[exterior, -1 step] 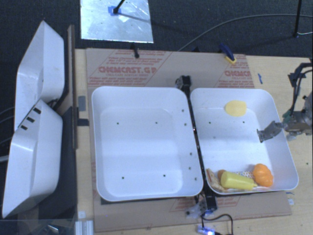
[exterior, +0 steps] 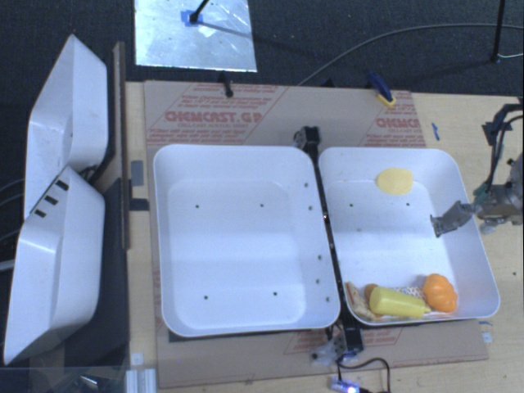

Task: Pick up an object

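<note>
Left bin [exterior: 237, 236]: just beside the right bin, walls touching.
Right bin [exterior: 471, 256]: landmark.
Disc [exterior: 395, 181]: yellow, far side of right bin.
Bottle [exterior: 397, 303]: yellow, near wall — orange ball [exterior: 440, 292] beside.
Gripper [exterior: 449, 218]: over right edge; opening cannot be judged, nothing seen held.

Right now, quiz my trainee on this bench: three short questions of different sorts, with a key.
1. True or false: the pale yellow disc lies in the left bin.
2. Which thing sits nearest the right bin's near right corner? A) orange ball B) yellow bottle-shaped toy C) blue clip
3. Fill in: the gripper sits over the ____ bin's right edge.

Key: 1 false, it lies in the right bin; 2 A; 3 right.
</note>
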`<state>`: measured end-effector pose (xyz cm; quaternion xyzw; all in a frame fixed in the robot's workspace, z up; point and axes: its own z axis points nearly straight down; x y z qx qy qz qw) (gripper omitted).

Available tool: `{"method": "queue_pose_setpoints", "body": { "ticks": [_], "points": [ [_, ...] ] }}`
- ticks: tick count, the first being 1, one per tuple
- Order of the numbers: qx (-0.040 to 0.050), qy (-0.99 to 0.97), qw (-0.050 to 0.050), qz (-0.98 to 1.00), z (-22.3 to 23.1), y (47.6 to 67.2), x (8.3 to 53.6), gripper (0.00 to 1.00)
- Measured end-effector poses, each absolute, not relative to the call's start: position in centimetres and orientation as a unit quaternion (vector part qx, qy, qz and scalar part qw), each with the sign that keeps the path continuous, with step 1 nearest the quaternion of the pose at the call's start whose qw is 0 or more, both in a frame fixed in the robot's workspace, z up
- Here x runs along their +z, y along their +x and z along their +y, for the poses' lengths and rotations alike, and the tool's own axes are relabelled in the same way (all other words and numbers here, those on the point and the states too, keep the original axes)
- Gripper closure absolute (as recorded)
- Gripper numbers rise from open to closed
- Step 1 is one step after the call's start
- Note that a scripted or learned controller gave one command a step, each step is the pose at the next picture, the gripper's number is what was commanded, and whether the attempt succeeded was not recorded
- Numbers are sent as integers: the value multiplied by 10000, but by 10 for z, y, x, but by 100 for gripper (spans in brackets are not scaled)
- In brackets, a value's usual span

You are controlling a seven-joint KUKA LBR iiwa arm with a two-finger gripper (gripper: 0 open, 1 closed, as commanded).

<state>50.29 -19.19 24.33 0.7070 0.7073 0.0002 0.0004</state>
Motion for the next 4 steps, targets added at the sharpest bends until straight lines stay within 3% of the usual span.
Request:
{"method": "queue_pose_setpoints", "body": {
  "ticks": [3, 4],
  "points": [
    [-7, 7071, -13, 7072, -193, 511, 89, 0],
    [4, 7072, 7, 7070, -194, 513, 102, 100]
  ]
}}
